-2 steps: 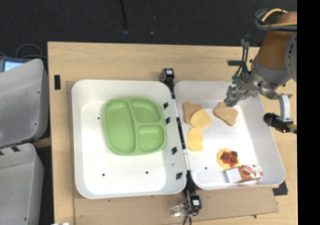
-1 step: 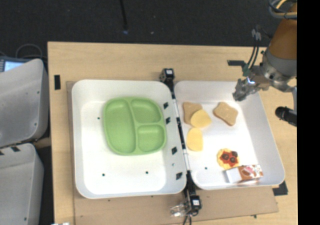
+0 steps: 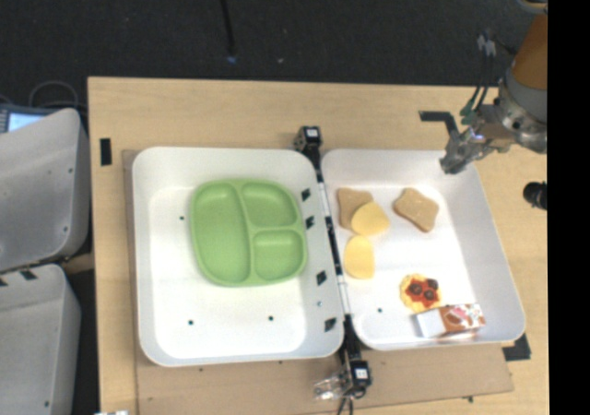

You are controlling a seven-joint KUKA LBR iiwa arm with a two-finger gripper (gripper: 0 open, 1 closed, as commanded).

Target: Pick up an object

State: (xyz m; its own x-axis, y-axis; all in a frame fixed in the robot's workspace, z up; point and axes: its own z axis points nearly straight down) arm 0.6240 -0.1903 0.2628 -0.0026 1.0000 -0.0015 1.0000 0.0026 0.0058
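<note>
Task things sit in the right bin (image 3: 489, 219): a tan bread-like slice (image 3: 417, 208) twd the back right, tilted; a brown piece (image 3: 350, 202) at back left w/ a pale yellow round piece (image 3: 371, 219) overlapping its lower right edge; a 2nd yellow piece (image 3: 359, 258) just below that, near the bin's left wall. Front right: a small yellow item w/ red and dark spots (image 3: 420, 290), and just beside it a red-and-white packet (image 3: 450, 319) lying vs the front wall.

Gripper (image 3: 454, 160) is at the right bin's back right corner, over the rim, apart from all pieces; nothing btwn the fingers, and can't tell if they're spread or pressed together.

Left bin (image 3: 157, 312) holds a green 3-compartment tray (image 3: 247, 231), flat, roughly centred. Nearest piece to the gripper is the tan slice, w/ bare white floor around it.
</note>
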